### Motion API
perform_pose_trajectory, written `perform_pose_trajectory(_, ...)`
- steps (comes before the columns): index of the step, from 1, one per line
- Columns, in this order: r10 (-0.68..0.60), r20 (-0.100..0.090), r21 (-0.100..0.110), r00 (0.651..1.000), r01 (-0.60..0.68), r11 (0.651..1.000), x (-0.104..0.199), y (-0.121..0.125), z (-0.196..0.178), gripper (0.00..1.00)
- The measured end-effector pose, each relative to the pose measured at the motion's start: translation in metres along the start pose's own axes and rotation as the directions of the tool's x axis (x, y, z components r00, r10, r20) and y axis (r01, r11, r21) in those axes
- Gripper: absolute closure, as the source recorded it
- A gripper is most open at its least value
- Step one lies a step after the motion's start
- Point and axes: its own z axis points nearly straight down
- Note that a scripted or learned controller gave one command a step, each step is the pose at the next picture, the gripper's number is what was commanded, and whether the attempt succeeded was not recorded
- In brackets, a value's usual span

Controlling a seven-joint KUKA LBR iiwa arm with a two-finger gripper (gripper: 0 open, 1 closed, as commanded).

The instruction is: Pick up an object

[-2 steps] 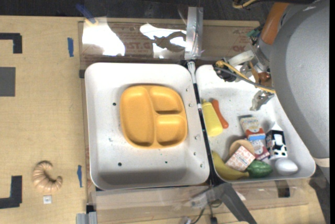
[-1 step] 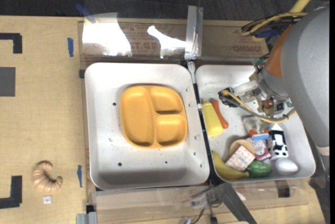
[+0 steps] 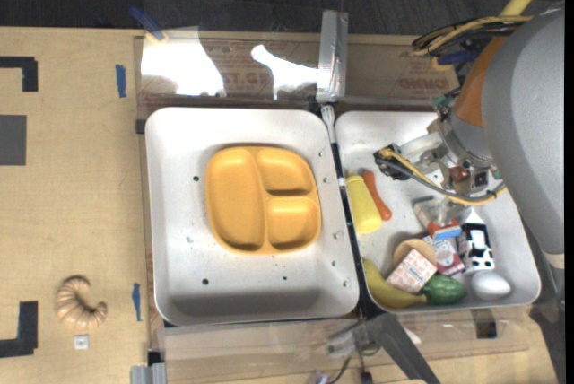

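From above, the grey arm [image 3: 529, 104] comes in at the right of the frame, and its hand [image 3: 448, 180] hangs over the right bin [image 3: 354, 126]. Wires and metal parts crowd around the hand, so I cannot tell if it is loose or clenched, and I see nothing caught in it.

The things to pick lie in a pile at the lower right of the frame, all in that right bin. They touch and lean on each other. That could go wrong: the hand may bump one thing and push another away, or grab two at once. The smooth white egg [image 3: 491, 285] could roll or slip out.

Counting the right bin: one yellow block [image 3: 363, 205], one orange stick [image 3: 378, 196] just beside it, one banana [image 3: 387, 291], one small printed box [image 3: 412, 271], one green pepper [image 3: 443, 289], one black-and-white toy [image 3: 479, 248], one egg.

The left bin [image 3: 170, 221] holds one yellow tray [image 3: 263, 197] with three parts. One croissant [image 3: 80, 301] sits alone on the worktop [image 3: 72, 185], lower left.
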Motion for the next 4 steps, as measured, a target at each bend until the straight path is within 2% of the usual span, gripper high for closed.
perform_pose_trajectory(1, -0.079, -0.001, 0.001, 0.997, 0.079, 0.997, -0.088, -0.036, -0.062, 0.0)
perform_pose_trajectory(2, 0.003, -0.022, -0.01, 1.0, -0.003, 1.0, -0.096, -0.011, 0.012, 0.0)
perform_pose_trajectory(3, -0.005, -0.004, 0.002, 1.0, 0.005, 1.0, -0.058, -0.069, -0.062, 0.0)
perform_pose_trajectory(4, -0.011, -0.016, -0.006, 1.0, 0.011, 1.0, -0.07, -0.021, 0.032, 0.0)
